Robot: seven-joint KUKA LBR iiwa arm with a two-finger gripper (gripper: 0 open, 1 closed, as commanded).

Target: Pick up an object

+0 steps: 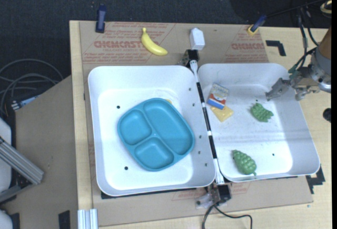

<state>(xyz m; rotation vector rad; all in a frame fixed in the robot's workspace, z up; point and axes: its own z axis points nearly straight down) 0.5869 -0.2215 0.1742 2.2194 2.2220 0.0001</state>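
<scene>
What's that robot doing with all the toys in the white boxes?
The robot arm reaches in from the right, and its end effector sits over the far right side of the right bin. It is not holding anything. In that bin lie two green bumpy toys, a yellow wedge and a small red, white and blue packet. The left bin holds a blue divided plate. A toy banana lies on the bench outside the bins.

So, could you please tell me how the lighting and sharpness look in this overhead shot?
In the camera view, the light is even and both white bins are bright without washing out; the blue tray casts only a faint shadow; the pincer at the right bin's far edge looks soft, while the banana reads clearly.
</scene>
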